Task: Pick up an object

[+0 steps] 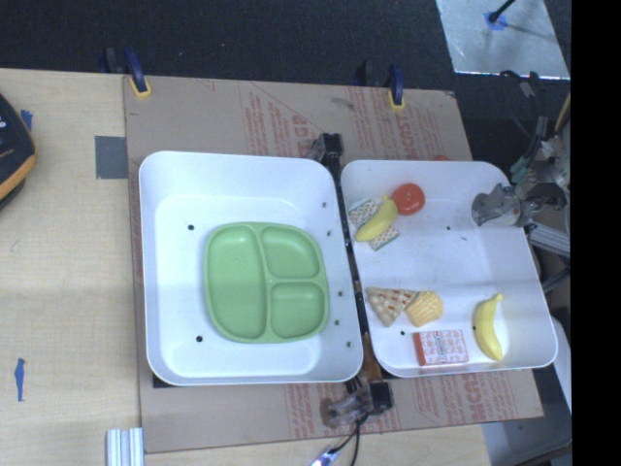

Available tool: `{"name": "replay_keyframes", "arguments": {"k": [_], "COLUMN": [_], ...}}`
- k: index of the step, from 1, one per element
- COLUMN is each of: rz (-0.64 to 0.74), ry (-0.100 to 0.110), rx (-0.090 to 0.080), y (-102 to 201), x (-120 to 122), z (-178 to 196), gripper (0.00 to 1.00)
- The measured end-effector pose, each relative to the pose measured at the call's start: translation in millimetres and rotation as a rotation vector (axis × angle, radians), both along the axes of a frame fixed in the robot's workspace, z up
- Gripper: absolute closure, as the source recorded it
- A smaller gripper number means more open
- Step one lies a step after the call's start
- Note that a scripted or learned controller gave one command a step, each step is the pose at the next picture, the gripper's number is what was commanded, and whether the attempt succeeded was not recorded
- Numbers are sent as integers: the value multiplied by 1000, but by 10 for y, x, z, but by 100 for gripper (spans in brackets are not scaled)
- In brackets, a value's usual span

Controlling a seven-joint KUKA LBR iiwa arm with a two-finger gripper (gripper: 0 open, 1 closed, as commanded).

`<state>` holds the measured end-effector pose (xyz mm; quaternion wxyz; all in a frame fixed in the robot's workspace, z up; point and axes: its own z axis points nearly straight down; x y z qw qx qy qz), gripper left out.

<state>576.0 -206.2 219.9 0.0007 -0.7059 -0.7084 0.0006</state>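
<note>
You have two white bins side by side on the cardboard-covered bench. The left bin (165, 260) holds a green divided tray (264, 282) lying flat near its middle. The right bin (456, 260) carries the loose pieces: a red tomato (408, 198) near the far wall, a yellow banana-like piece (377, 220) just beside it resting over a checkered wrapper (366, 212), a pizza slice (390, 304) touching a corn cob (424, 308) near the centre divider, a red-and-white packet (441, 347) by the near wall, and a yellow banana (490, 326) at the near right corner. Your gripper (490, 207) sits at the right bin's far right edge, well apart from every piece; it looks dark and blurred there, so you cannot tell how its tool stands, and nothing shows between it.
</note>
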Motion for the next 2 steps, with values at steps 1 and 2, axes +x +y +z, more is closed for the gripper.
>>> {"name": "replay_keyframes", "arguments": {"k": [1, 2], "rz": [0, 2], "ry": [0, 2], "rx": [0, -1], "y": [-1, -51], "x": [-1, 676], "z": [-2, -871], "gripper": [0, 0]}}
